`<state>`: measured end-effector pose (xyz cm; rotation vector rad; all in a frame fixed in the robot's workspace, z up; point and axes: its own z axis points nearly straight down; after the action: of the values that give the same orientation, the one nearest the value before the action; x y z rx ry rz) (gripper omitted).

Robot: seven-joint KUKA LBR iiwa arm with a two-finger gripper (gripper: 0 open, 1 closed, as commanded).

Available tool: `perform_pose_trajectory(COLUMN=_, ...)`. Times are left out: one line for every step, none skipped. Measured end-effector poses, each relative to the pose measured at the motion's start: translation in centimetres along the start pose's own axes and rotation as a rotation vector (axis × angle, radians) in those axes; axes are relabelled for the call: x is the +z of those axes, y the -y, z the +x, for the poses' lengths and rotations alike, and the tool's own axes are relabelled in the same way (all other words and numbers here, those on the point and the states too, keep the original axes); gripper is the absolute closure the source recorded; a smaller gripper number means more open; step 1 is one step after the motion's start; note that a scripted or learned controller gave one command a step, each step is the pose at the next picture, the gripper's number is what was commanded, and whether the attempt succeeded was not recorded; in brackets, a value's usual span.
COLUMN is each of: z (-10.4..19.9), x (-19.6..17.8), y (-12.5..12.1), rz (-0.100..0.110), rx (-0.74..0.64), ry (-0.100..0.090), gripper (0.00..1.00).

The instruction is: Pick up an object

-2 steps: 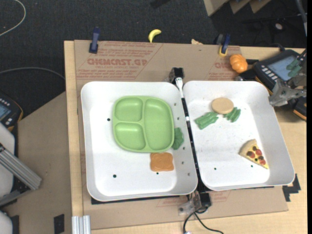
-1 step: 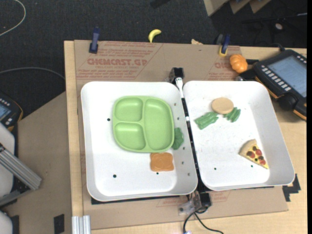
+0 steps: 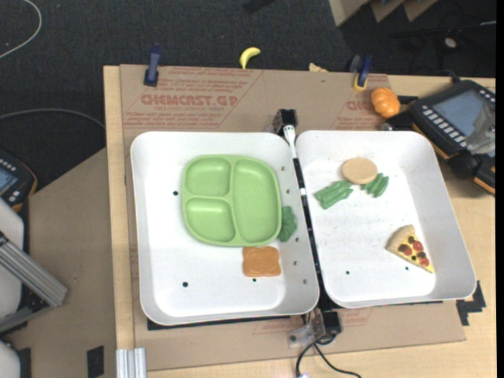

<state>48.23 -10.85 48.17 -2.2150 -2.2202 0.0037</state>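
I see 3 pieces right of the green plate (image 3: 232,199), in the right bin (image 3: 366,246) — tan disc (image 3: 359,170), green beans (image 3: 334,194), pizza slice (image 3: 410,249). A toast slice (image 3: 261,261) lies just below the plate, sharing its bin.

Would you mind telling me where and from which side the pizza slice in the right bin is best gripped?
Probably from straight above, closing across the pizza slice near its wide crust end at the lower right. It lies flat on the right bin floor with open space all round; the narrow tip offers less to hold.
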Motion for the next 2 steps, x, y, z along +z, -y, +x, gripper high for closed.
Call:
perform_pose_trajectory(z=-2.3, x=-5.7, y=0.3, rz=-0.016, rx=0.005, ry=0.006, gripper=1.0)
perform_pose_trajectory(z=3.5, x=5.6, y=0.3, rz=0.007, rx=-0.003, ry=-0.001, gripper=1.0)
